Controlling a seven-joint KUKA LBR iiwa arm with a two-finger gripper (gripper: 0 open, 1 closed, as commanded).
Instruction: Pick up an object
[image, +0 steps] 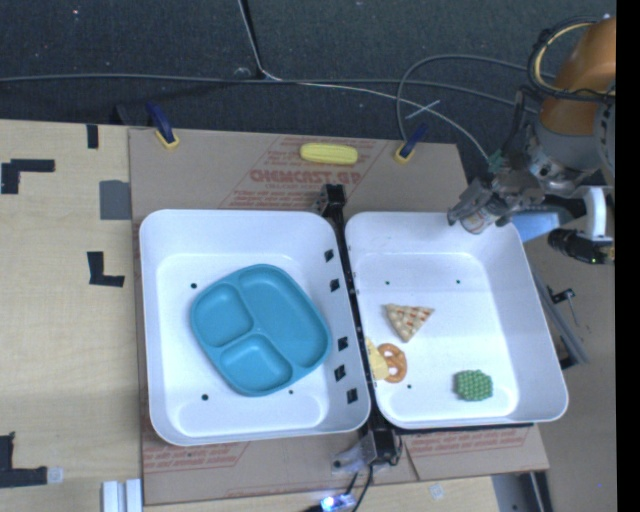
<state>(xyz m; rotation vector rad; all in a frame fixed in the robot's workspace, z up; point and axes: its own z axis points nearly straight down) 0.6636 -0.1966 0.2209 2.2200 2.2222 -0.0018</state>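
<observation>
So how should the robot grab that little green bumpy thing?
Best guess: come straight down from above and pinch the green bumpy thing across its middle. It looks small and roundish and lies low on the floor of the right bin, with bare floor all around it. The pretzel sits well off to its left, so the jaws should fit.

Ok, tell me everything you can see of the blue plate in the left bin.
The blue plate is a rounded-rectangle tray that looks like plastic, split into three compartments, all bare. It lies flat and right side up on the floor of the left bin, turned at a slant to the bin's walls. Nothing else touches it.
</observation>
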